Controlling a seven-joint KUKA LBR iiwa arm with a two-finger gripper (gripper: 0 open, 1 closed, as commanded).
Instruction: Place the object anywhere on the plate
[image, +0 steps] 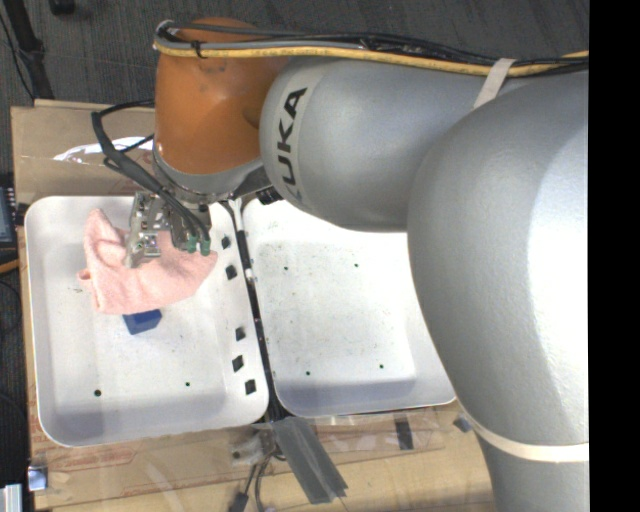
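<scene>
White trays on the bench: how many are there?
2. The left white tray holds a pink cloth and a small blue object. The right white tray sits beside it, partly hidden by the arm.

Brown table (70, 135), worn and pale at the near edge. On it, two shallow white bins side by side, touching along their inner rims: left bin (60, 400) holding a crumpled pink cloth (135, 275) with a small blue block (143, 322) just beside its near edge; right bin (340, 330) speckled with dark flecks.
</scene>
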